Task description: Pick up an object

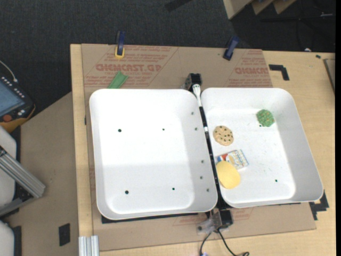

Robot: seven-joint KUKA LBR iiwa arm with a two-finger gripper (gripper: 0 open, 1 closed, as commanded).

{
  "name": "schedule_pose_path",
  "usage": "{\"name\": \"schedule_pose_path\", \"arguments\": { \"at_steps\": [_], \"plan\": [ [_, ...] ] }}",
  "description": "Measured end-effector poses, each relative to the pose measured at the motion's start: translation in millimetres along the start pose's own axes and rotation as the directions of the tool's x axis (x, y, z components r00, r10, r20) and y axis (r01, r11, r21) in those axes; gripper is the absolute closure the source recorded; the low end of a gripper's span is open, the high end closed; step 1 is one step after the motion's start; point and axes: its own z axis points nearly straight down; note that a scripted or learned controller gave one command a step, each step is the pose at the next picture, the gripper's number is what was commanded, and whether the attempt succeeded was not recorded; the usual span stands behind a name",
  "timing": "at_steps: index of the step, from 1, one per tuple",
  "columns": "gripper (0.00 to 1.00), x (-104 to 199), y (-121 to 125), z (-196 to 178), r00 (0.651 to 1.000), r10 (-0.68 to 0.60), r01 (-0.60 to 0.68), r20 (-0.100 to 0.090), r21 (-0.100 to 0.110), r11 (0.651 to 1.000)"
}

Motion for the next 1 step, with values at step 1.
{"name": "schedule_pose_path", "arguments": {
  "at_steps": [1],
  "plan": [
    [0.0,61.3,21.9,47.8,1.0,-0.012,0.012,-0.009,0.014,1.0]
  ]
}}
